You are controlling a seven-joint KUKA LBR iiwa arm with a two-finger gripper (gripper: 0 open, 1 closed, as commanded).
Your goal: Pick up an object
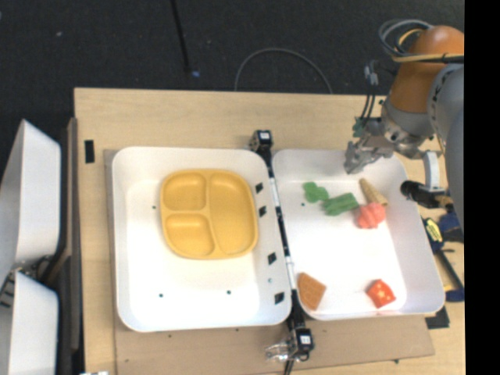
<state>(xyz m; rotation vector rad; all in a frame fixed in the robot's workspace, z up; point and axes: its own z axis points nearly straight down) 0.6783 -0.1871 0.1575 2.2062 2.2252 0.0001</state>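
Counting five toy foods (pixel 372 213) in the right bin (pixel 344 280), one yellow plate (pixel 209 212) left; jaws' (pixel 359 160) state unclear.

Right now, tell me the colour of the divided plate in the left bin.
Yellow; the camera view shows the divided plate.

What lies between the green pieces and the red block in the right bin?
In the camera view, the stretch from the green pieces to the red block is bare white bin floor; the pink toy sits just beside that line.
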